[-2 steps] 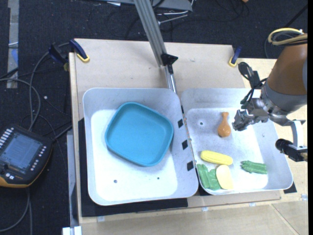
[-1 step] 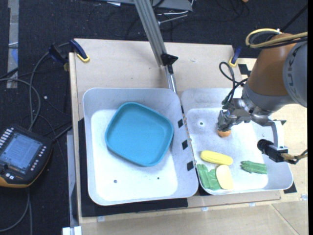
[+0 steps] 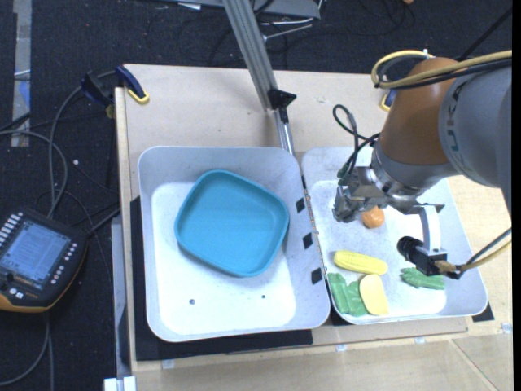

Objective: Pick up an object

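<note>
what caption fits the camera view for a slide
Gripper hovers beside an orange object in the right bin.

The grey arm (image 3: pixel 480 120) comes in from the right side of the view and bends downward over the right-hand white bin (image 3: pixel 464 312), which serves as the landmark here. Its orange band (image 3: pixel 411 112) sits just above the wrist, over the bin's far half. Below the band the grey wrist narrows to the gripper (image 3: pixel 348 206), which hangs low over the bin's far left part, near the edge that borders the neighbouring bin. The gripper points down and a little toward that edge. Black cables loop from the wrist above the bin's far rim.
</note>
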Action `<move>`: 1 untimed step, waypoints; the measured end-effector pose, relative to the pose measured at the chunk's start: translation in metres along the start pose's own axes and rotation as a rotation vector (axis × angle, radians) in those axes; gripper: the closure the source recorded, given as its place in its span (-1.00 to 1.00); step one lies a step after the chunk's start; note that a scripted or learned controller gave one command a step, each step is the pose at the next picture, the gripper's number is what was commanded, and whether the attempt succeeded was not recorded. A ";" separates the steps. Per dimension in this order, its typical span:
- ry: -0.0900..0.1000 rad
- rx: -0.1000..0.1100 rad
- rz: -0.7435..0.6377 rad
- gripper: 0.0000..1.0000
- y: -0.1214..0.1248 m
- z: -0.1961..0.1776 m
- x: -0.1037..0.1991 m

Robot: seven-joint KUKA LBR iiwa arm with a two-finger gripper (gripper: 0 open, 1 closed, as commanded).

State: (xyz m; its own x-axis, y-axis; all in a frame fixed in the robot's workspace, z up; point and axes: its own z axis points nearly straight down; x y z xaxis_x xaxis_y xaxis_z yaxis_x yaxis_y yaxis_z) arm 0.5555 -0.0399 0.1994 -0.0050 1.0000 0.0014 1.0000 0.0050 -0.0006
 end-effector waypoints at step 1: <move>0.000 -0.001 -0.001 1.00 -0.001 -0.015 0.058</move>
State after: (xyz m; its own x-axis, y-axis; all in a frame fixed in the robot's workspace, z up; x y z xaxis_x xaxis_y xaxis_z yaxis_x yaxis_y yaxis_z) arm 0.5543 0.0176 0.2144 -0.0058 1.0000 0.0014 1.0000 0.0058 0.0009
